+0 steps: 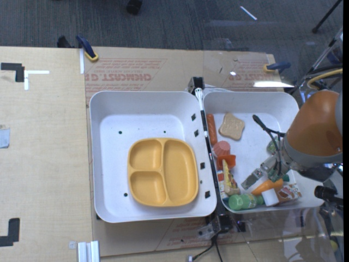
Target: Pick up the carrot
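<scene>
lining the bench [43,146], brown cardboard [125,72]

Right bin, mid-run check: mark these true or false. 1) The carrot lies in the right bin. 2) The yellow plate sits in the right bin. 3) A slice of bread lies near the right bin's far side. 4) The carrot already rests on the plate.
1) True: the carrot lies in the right bin, close to the gripper.
2) False: the yellow plate sits in the left bin.
3) True: the bread slice lies there.
4) False: the carrot lies in the right bin, by the green item.
</scene>
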Motion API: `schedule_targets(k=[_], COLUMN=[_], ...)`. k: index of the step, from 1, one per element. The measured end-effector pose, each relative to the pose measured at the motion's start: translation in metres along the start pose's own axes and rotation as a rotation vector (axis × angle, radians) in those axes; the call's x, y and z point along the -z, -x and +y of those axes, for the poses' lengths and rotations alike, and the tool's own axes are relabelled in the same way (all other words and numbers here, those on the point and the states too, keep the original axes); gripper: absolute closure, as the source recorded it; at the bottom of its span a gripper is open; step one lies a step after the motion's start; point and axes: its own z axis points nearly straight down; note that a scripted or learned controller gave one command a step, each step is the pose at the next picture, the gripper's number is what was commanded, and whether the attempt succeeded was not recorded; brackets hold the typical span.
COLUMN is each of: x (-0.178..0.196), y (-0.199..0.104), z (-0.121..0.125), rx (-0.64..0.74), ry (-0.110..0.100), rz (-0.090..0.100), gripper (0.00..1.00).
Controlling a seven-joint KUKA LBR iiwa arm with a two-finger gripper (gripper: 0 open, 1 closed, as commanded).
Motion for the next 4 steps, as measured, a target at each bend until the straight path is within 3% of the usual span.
schedule_targets(k=[1,2,4], x=[-0.005,0.003,0.022], y=[0.004,0.005,0.009], z=[0.002,0.002,0.006], rx=[0.368,0.361,0.346], ry=[0.014,0.012,0.020], rz=[-0.017,-0.014,-0.025], gripper=[0.00,1.00,1.00])
